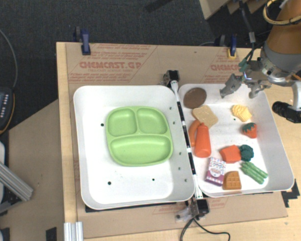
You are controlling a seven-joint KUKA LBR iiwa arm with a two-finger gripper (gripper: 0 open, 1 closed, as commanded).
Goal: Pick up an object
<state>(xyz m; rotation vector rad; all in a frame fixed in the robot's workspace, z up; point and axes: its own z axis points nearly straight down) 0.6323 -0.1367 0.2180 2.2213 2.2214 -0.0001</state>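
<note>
My gripper hangs over the far edge of the right bin, open, its two grey fingers spread with nothing between them. Just below it lies a yellow toy piece. A brown round disc sits to the gripper's left, with a tan toast slice below that. Further down the bin are an orange bottle-shaped toy, a small red and green fruit, an orange block, a dark green lump, a green pod, a purple packet and a waffle.
The left bin holds a green divided plate. A black strip joins the two bins. The arm's orange band stands above the right bin's far corner. Blue clamps grip the bench's far edge.
</note>
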